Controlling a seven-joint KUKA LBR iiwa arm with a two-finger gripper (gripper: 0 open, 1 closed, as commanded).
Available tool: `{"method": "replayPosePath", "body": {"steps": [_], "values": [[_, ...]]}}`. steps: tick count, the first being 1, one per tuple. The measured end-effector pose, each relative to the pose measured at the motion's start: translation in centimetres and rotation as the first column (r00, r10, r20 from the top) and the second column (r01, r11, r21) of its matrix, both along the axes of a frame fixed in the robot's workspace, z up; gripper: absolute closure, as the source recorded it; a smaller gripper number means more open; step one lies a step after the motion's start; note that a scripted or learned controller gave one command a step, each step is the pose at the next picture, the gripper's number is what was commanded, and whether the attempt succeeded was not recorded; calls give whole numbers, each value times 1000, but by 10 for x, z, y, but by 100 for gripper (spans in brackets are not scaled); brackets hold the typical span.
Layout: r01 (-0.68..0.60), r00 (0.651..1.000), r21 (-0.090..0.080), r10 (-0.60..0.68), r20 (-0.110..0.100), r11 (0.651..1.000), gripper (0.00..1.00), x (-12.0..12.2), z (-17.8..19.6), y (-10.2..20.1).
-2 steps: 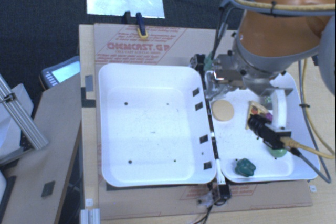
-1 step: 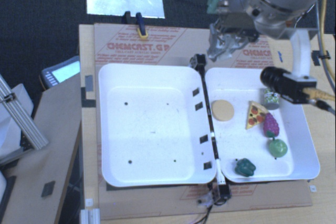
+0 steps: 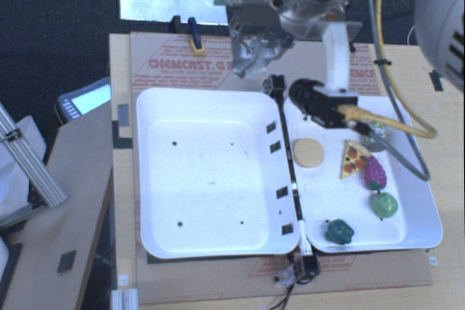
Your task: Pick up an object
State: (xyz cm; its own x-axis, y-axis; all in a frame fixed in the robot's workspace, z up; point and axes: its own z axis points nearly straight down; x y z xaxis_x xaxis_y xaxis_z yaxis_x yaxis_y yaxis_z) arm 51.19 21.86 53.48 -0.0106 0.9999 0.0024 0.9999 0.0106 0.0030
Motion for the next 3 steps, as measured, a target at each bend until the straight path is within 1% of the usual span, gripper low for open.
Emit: {"method": "replayPosePath", "body": {"steps": [1,2,3], "values": [[4,1000,-2,-4,1,1000,100,37,0,17],[1,1000,0,-1,1,1000,100,35,12,16],[15,1000,-4,-15,-8,1000,100,-18,-38,-55]]}}
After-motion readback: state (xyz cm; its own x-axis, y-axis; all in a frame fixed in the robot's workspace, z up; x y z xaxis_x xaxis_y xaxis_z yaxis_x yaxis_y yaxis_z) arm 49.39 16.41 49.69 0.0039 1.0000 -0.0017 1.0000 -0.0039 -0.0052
